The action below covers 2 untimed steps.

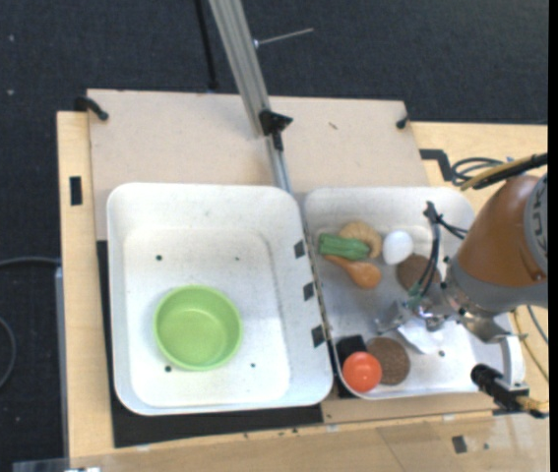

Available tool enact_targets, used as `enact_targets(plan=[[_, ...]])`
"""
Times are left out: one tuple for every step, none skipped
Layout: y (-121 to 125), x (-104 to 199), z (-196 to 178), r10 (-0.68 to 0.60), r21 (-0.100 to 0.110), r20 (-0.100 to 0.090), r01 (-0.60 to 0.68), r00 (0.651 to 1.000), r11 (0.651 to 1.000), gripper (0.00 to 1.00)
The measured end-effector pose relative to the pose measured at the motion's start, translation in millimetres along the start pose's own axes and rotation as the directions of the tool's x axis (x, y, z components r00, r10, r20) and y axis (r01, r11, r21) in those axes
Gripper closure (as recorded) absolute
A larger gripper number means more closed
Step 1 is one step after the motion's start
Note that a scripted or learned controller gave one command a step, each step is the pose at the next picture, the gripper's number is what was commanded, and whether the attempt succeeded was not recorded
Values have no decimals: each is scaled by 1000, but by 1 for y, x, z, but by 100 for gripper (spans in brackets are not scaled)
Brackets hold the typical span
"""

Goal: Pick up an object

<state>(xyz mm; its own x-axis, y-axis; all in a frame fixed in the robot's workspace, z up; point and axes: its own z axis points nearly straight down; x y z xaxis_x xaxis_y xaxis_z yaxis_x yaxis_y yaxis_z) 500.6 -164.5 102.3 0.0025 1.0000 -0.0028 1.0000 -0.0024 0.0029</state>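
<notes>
Camera view: the gripper point(418, 320) is seen low in the right bin point(357, 205), beside a brown disc point(390, 359) and a red ball point(362, 371); its grip state cannot be told. A green bowl point(198, 327) is seen in the left bin point(136, 214).

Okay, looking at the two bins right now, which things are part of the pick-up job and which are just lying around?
Part of the job:
gripper, down in the right bin
red ball
brown disc
white egg
green vegetable
orange piece

Just lying about:
green bowl, alone in the left bin
metal pole behind the bins
</notes>
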Motion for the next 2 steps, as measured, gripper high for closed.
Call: enact_targets(plan=[[2, -2, -13, 4, -9, 3, -4, 1000, 1000, 100], [9, -11, -74, -5, -6, 1, 5, 1000, 1000, 100]])
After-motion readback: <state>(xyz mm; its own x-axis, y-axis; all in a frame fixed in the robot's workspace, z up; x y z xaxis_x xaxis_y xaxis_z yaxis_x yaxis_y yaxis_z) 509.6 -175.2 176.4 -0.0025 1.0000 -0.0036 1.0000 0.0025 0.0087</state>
